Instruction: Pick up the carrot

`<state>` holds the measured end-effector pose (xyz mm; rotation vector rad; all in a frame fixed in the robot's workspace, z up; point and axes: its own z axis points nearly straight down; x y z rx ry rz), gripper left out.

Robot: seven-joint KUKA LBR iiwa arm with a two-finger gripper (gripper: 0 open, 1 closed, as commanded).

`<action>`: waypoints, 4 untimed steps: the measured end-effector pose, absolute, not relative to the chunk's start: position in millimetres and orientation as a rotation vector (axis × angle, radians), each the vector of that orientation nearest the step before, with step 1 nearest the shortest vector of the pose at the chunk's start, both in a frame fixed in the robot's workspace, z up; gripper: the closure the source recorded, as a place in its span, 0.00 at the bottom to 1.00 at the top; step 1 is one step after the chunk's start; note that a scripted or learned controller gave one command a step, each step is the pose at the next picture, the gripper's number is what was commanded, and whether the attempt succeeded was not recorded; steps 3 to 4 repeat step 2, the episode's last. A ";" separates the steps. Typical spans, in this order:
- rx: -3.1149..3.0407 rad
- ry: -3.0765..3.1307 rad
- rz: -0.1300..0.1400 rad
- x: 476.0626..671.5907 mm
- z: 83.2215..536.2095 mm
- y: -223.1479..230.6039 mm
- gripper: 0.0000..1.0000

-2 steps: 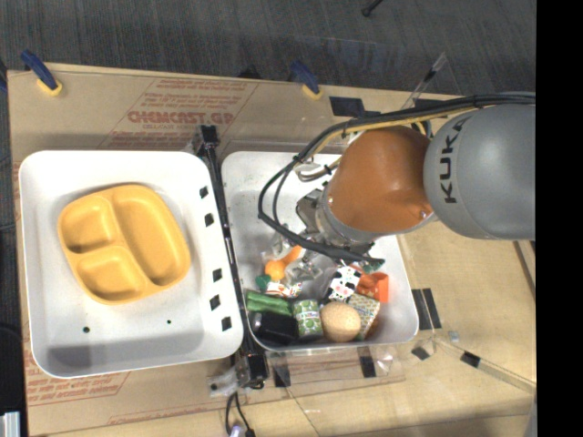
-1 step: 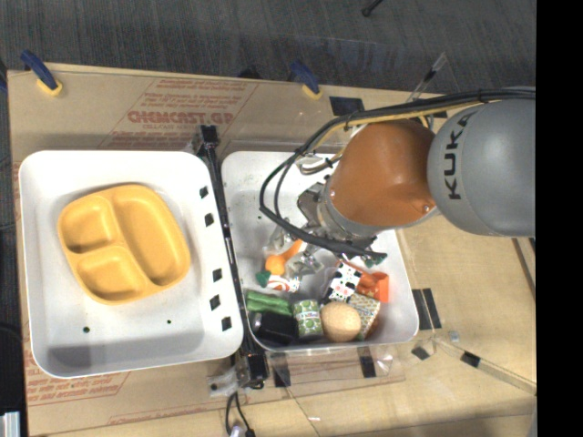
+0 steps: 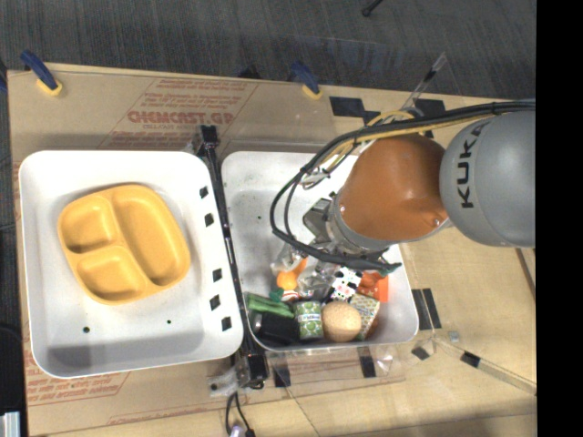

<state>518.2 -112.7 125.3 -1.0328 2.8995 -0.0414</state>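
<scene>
The arm reaches from the right over the right bin [image 3: 250,198], and its orange band [image 3: 392,194] and wrist cover the bin's middle. My gripper [image 3: 321,271] points down into the pile of small items near the bin's front edge. An orange piece that looks like the carrot [image 3: 288,279] lies just left of the gripper, partly hidden by it. Another orange-red piece [image 3: 374,286] shows to the right under the wrist.
A yellow divided plate [image 3: 123,241] lies in the left bin [image 3: 55,344]. At the right bin's front sit a tan round item [image 3: 341,321], a green box [image 3: 309,320], a dark green piece [image 3: 269,304] and a patterned item [image 3: 367,309]. Black cables [image 3: 301,176] loop above the wrist.
</scene>
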 end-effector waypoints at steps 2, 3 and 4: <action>-0.662 3.066 -0.002 522.6 236.7 -43.8 1.00; -0.662 3.066 -0.002 522.6 236.7 -43.8 1.00; -0.662 3.066 -0.002 522.6 236.7 -43.8 1.00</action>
